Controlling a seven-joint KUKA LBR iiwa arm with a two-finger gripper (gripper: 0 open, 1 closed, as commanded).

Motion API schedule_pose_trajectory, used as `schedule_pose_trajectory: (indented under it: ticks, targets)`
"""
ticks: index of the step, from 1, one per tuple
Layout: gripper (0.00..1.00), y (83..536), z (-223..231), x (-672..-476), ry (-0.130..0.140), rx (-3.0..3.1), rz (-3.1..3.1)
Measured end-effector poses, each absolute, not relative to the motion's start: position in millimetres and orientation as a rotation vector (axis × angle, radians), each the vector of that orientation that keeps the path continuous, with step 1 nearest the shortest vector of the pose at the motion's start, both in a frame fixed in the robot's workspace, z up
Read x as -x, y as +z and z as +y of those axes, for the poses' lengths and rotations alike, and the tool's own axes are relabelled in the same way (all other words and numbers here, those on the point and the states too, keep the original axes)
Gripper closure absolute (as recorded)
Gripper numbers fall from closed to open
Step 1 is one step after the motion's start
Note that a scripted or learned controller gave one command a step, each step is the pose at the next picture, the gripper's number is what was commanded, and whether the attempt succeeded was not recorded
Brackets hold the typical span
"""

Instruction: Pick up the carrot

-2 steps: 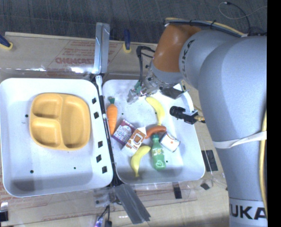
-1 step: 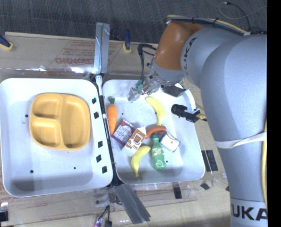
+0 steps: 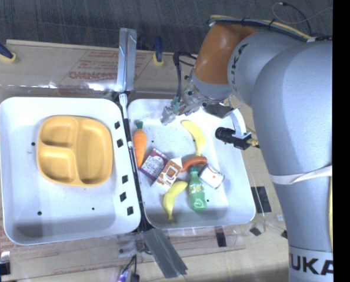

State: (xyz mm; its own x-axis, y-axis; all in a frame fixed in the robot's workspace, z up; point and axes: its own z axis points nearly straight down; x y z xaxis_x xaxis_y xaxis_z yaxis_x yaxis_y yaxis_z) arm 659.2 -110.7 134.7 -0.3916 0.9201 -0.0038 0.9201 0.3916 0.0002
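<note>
The carrot [image 3: 139, 145] is orange with a green top and lies along the left wall of the right bin [image 3: 236, 207], tip pointing toward the front. My gripper [image 3: 173, 111] hangs over the back of the same bin, up and to the right of the carrot and apart from it. Nothing is seen between its fingertips.
The right bin also holds a banana [image 3: 193, 135], a second banana [image 3: 172, 197], a green bottle [image 3: 196, 190], a sausage [image 3: 193, 162], a purple carton [image 3: 152, 164] and small boxes. A yellow divided plate [image 3: 75, 150] sits in the left bin [image 3: 16, 216]. My arm covers the right side.
</note>
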Motion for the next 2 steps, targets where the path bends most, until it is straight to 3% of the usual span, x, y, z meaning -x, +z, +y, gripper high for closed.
schedule_pose_trajectory:
  ticks: [1, 2]
  targets:
    - [0.00, 135, -111, -659.2, -0.003, -1.731, 2.618]
    - [0.00, 92, -136, -656.4, -0.003, -1.396, 2.819]
